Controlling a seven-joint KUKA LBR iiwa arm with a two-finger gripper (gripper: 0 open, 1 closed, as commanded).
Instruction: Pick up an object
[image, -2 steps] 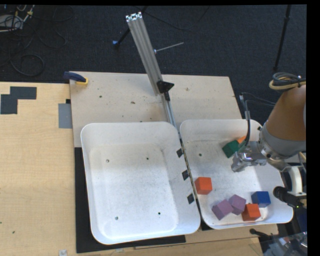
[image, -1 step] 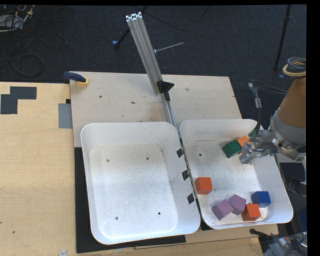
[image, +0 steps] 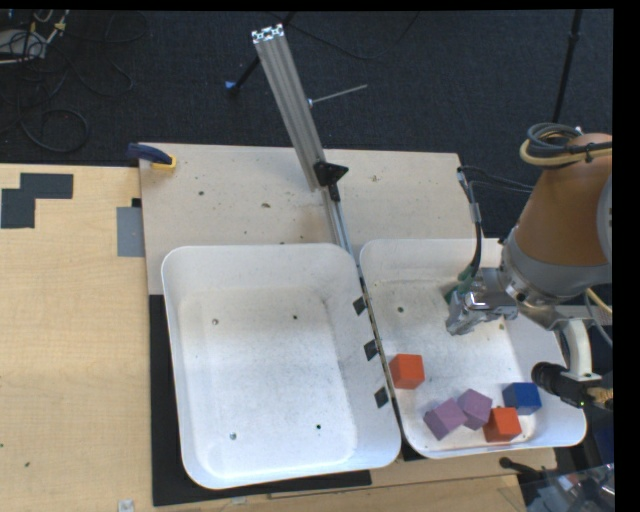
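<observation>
claw (image: 468, 312): low over right bin's (image: 430, 262) middle, finger spread cannot be told, nothing seen in it | orange cube (image: 407, 371): right bin, near divider | purple blocks (image: 458, 413), blue cube (image: 522, 397), second orange cube (image: 502, 425): near corner

The pale, speckled wooden tabletop (image: 250, 195) carries two shallow white plastic bins: one (image: 425, 262) directly beneath the gripper (image: 468, 312), the other (image: 262, 460) well to its left. A small blue-and-yellow clamp (image: 152, 156) sits far left, beyond.
</observation>
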